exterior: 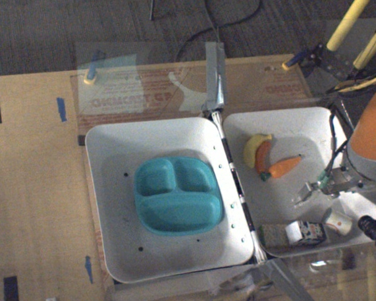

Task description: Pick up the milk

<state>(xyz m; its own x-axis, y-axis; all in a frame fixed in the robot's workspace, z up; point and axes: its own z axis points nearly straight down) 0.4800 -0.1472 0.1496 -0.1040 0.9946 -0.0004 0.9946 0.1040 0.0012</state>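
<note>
The milk (pixel 300 232) is a small carton with a white and dark label, lying flat against the front wall of the right bin (pixel 304 119). My gripper (pixel 313 190) hovers over the middle right of that bin, behind the milk and a little to its right, with bare floor between them. It is pointing left, and nothing is visibly held in it. The grey arm with its orange band (pixel 375 138) reaches in from the right edge.
A yellow banana (pixel 254 148) and an orange carrot (pixel 283 168) lie in the back left of the right bin. A small white round item (pixel 340 222) sits right of the milk. The left bin (pixel 109 154) holds a teal divided plate (pixel 176 194).
</note>
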